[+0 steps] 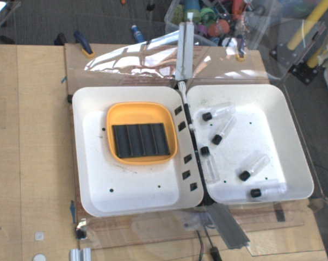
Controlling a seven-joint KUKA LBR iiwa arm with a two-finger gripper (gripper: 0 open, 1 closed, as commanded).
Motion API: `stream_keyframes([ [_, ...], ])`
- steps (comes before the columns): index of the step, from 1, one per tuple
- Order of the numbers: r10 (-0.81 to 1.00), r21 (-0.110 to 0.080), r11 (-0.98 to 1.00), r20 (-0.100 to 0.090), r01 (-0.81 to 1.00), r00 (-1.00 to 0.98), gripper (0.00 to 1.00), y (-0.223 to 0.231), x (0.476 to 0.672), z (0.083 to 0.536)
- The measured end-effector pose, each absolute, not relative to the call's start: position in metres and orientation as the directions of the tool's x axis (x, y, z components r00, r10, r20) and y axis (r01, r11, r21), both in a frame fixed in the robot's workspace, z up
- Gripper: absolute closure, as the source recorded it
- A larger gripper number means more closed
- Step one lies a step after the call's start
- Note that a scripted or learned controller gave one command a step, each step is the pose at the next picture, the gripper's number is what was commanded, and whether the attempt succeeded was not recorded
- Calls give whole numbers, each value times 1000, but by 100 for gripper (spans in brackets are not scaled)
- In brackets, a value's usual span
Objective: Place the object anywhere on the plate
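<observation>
Two white bins sit side by side, their inner rims touching along a middle seam that carries a row of small black clips (186, 157). The left bin (90, 156) holds a yellow-orange plate (142, 109), square with rounded corners, set towards the far side. White floor lies open around the plate, widest on its near side. A black ribbed tray (141, 140) covers most of the plate's middle, so only the plate's raised rim and a strip on its far side are bare.

The right bin (286, 145) holds the task's things: five clear tubes with black caps, all lying flat.
- One tube (218, 112) lies far-left.
- A second (224, 128) lies just near of it, slanted.
- A third (210, 166) lies along the left wall, close to the seam.
- A fourth (255, 165) sits near-centre, angled.
- A fifth (270, 189) rests against the near wall.

The tubes are see-through and hard to make out against the white; their dark caps stand out clearly. The bin's middle and right side are open floor.
</observation>
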State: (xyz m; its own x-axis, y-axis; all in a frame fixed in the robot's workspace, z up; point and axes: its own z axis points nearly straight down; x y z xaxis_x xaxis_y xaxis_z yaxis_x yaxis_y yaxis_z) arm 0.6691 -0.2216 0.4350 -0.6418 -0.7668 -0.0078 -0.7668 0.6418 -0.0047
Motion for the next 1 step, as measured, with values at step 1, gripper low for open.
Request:
stream_keyframes([
  [1,-717,-3,697,-8,-717,-697,100,-224,668,435],
])
